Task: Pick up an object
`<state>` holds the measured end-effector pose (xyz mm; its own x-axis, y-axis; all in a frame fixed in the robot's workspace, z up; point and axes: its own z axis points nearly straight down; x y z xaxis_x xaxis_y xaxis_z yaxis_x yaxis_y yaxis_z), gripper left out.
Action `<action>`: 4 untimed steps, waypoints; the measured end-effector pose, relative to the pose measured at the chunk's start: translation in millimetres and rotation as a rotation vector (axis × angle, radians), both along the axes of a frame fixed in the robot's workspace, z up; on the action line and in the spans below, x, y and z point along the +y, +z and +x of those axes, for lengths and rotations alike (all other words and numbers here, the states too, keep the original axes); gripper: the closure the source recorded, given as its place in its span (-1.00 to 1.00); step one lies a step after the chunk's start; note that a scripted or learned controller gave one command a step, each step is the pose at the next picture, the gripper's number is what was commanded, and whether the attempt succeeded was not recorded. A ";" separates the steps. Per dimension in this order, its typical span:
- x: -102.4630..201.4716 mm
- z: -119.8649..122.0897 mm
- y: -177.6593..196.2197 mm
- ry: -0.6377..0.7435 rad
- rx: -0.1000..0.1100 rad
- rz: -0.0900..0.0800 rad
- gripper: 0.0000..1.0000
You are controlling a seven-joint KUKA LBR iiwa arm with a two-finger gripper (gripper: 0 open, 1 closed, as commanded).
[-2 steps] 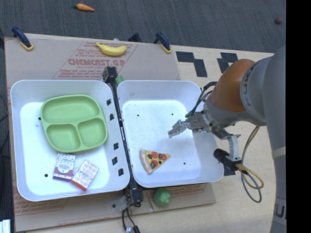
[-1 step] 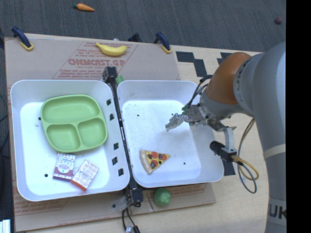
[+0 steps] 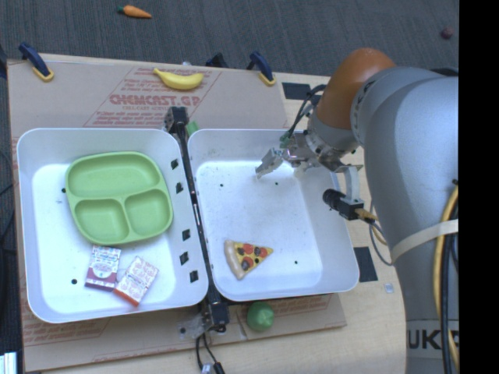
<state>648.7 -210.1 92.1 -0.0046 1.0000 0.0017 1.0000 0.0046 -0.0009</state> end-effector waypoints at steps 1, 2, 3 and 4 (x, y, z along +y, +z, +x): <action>48.5 -90.8 34.7 0.002 0.002 -0.002 -1.00; -1.1 -34.5 82.7 0.001 -0.002 -0.003 -1.00; 0.6 7.4 -1.6 0.003 0.003 -0.001 -1.00; 0.9 9.0 10.7 0.008 0.000 -0.002 1.00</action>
